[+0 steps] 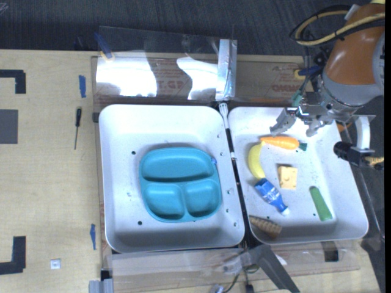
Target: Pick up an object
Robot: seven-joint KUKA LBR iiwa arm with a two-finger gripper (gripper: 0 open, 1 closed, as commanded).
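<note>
In the right bin (351, 221) lie a carrot (280, 143), a banana (256, 161), a yellow sponge-like block (288, 177), a small blue bottle (270, 196), a green cylinder (321, 203) and a brown brush (266, 226) at the front rim. My gripper (298, 122) hangs over the bin's back part, just above and behind the carrot. Its fingers (282, 121) are spread apart, and nothing sits between them.
The left bin (116, 127) holds a blue divided tray (179, 183). A clear plastic wall (159, 66) with a metal post (225, 69) stands behind the bins. Cables (324, 26) loop over the arm at the upper right. A screwdriver (77, 126) lies on the bench at left.
</note>
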